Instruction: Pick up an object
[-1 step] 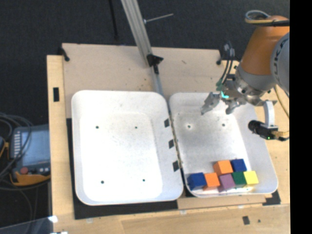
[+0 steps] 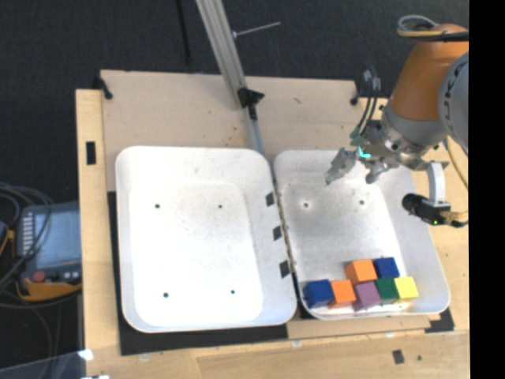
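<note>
Several small coloured blocks lie clustered at the near edge of the right bin (image 2: 316, 227): a blue block (image 2: 318, 292), an orange block (image 2: 343, 291), a purple block (image 2: 367, 294), a green block (image 2: 387, 289), a yellow block (image 2: 406, 288), with another orange block (image 2: 362, 270) and another blue block (image 2: 386, 267) just behind them. My gripper (image 2: 355, 170) hangs over the far part of the right bin, well away from the blocks. Its fingers are spread apart with nothing between them.
The left bin (image 2: 197, 235) sits beside the right one, with black clips (image 2: 278, 232) along the shared edge. A slanted metal rail (image 2: 225, 46) rises from the back of the bench. A monitor and cables (image 2: 47, 247) lie off the bench at left.
</note>
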{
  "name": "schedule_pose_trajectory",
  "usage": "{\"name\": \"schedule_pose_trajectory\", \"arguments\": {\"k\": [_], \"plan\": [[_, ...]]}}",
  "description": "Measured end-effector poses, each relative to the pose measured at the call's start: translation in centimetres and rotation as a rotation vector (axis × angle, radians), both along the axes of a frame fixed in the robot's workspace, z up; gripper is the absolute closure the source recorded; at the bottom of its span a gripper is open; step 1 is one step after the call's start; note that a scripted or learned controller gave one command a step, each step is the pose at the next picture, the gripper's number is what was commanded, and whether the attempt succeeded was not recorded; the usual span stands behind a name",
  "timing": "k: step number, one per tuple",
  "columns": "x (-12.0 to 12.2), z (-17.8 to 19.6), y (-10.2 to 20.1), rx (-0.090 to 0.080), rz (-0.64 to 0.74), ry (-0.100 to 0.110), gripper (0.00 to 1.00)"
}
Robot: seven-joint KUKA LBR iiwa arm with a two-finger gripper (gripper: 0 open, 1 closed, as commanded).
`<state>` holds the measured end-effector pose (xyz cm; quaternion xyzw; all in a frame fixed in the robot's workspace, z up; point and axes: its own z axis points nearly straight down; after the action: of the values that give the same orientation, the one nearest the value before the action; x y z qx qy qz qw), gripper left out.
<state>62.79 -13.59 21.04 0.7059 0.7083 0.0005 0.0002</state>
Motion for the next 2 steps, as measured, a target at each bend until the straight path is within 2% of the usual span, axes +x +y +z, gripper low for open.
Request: {"name": "schedule_pose_trajectory", "arguments": {"k": [2], "plan": [[-0.4, -11.4, 0.2, -0.003, -0.006, 0.004, 0.0]]}}
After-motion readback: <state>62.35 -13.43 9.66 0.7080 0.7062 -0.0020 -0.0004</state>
